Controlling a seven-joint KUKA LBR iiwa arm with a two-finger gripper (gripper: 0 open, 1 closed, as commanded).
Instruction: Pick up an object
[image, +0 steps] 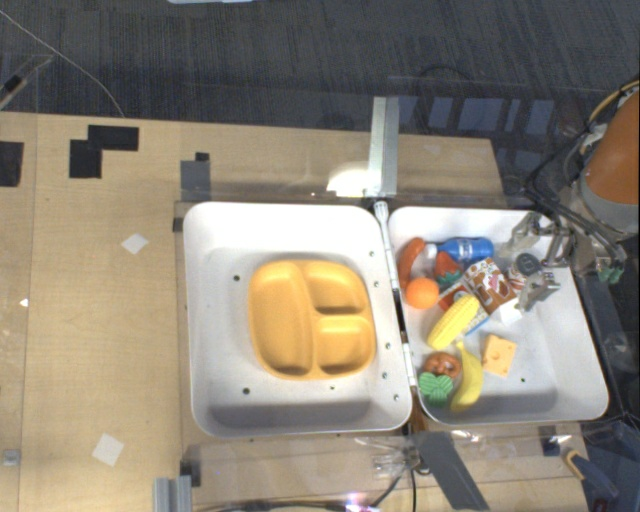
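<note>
We find the metal two-finger gripper (532, 272) spread wide over the right white bin (575, 375), holding nothing, just right of the red-and-white snack packet (490, 283) beside the corn cob (455, 318).

My pickable things crowd the left half of the right bin (570, 395). A blue bottle (466, 248) lies on its side near the far edge, an orange ball (422, 292) by the left wall, a corn cob (453, 320) tilted mid-bin, a banana (469, 378) and a cheese wedge (499, 356) toward the near edge.
</note>
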